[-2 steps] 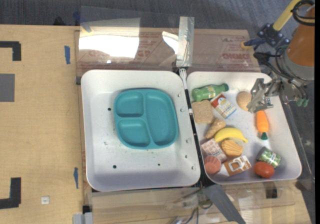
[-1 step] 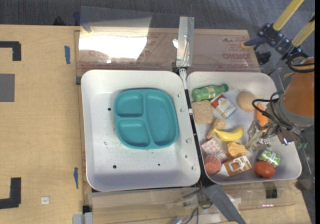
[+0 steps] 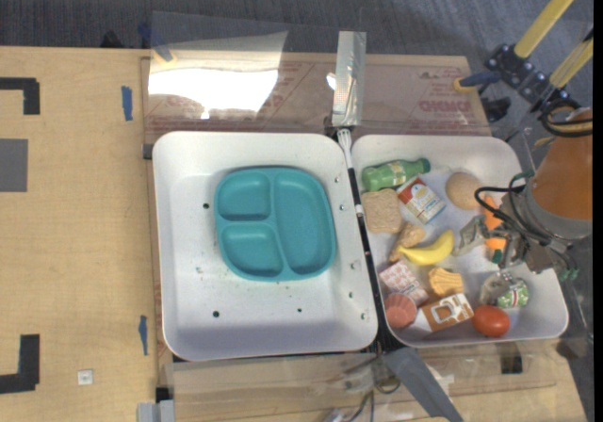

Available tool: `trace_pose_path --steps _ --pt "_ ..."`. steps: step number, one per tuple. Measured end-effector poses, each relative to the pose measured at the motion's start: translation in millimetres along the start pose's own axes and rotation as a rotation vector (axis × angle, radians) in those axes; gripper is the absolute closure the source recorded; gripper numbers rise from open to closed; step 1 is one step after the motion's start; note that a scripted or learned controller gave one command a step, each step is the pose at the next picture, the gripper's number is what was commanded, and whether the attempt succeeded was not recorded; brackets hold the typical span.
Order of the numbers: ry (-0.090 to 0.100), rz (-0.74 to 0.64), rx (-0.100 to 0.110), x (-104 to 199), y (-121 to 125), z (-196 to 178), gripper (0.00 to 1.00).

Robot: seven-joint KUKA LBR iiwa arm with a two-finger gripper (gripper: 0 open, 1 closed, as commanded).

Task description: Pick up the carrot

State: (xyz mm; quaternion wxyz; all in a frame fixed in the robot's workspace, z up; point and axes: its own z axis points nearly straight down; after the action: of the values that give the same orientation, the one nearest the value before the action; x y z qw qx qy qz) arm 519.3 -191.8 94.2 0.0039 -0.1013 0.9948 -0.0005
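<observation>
The carrot point(image 3: 494, 232) shows as small orange patches in the right part of the right bin point(image 3: 556, 321), mostly hidden by the gripper hardware. My gripper point(image 3: 497, 246) is low in the bin, right over the carrot. The grey arm with its orange band point(image 3: 568, 177) rises behind it at the view's right edge. From this angle I cannot see whether the carrot is held.
Crowded around it in the right bin are a yellow banana point(image 3: 426, 248), a tan roll point(image 3: 462, 189), a green bottle point(image 3: 396, 171), a green-white can point(image 3: 512, 294), a red tomato point(image 3: 490, 320) and several more toy foods. The left bin point(image 3: 179, 251) holds a teal divided plate point(image 3: 276, 222).
</observation>
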Motion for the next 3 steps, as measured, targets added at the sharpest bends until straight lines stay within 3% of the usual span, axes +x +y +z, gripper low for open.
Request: trace_pose_path --steps 1,2,3 --pt "-0.008 -0.002 0.003 -3 0 -11 1.00" --pt "-0.007 -0.002 0.003 -3 1 -11 0.00" --pt "-0.003 -0.002 0.003 -31 2 5 0.00"
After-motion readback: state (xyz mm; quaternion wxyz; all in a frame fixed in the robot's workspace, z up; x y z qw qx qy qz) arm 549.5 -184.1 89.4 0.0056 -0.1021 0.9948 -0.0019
